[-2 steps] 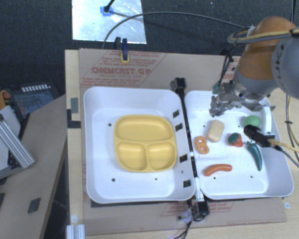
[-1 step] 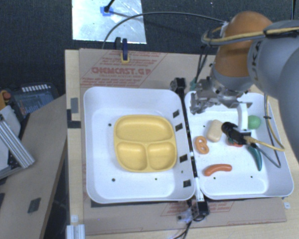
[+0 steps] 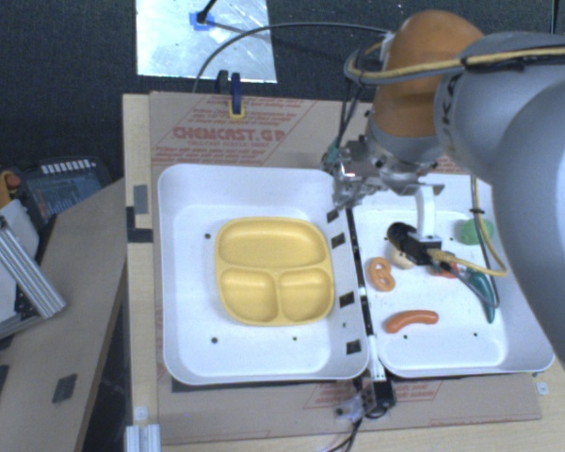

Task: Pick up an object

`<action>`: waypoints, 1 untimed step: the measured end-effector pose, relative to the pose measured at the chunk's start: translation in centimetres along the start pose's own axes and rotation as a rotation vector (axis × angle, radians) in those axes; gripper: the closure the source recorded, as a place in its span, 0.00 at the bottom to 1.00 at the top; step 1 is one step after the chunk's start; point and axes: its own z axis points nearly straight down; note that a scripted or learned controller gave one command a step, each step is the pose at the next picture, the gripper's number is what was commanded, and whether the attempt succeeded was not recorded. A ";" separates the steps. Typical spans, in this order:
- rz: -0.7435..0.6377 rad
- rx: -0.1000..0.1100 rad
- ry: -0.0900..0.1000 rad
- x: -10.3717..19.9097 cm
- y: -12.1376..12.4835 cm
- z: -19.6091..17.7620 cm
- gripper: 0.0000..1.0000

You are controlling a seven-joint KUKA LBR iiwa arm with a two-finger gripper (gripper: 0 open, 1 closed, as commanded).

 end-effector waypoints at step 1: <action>-0.001 -0.001 0.001 5.6 1.1 -1.7 1.00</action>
